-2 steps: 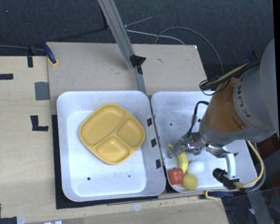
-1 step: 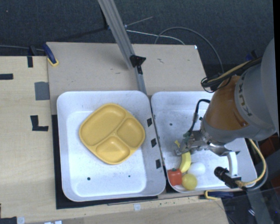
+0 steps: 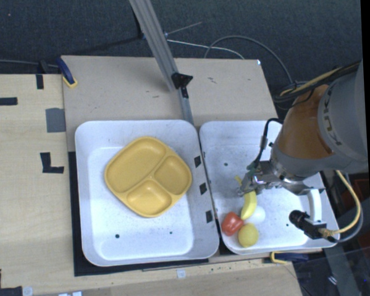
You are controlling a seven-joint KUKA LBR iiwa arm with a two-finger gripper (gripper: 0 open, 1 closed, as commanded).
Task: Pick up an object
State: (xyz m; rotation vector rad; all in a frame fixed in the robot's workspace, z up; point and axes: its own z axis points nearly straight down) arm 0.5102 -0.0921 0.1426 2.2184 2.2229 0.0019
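Observation:
In the right bin (image 3: pixel 228 145), near its front edge, a yellow banana (image 3: pixel 249 205) lies over a small white item (image 3: pixel 259 214). A red tomato-like piece (image 3: pixel 231 223) and a yellow round fruit (image 3: pixel 248 235) sit just below it. My gripper (image 3: pixel 251 182) hangs at the banana's upper end, its tips right at the fruit. Nothing is lifted; the banana rests on the bin floor. The grey arm with its orange band (image 3: pixel 304 129) covers the right side of this bin.
The left bin (image 3: pixel 94 180) holds a yellow three-compartment plate (image 3: pixel 148 175). A grey metal bar (image 3: pixel 160 43) slants down from the top to the divider between the bins. Cables run behind the right bin. A black fitting (image 3: pixel 302 221) sits by the right bin's front corner.

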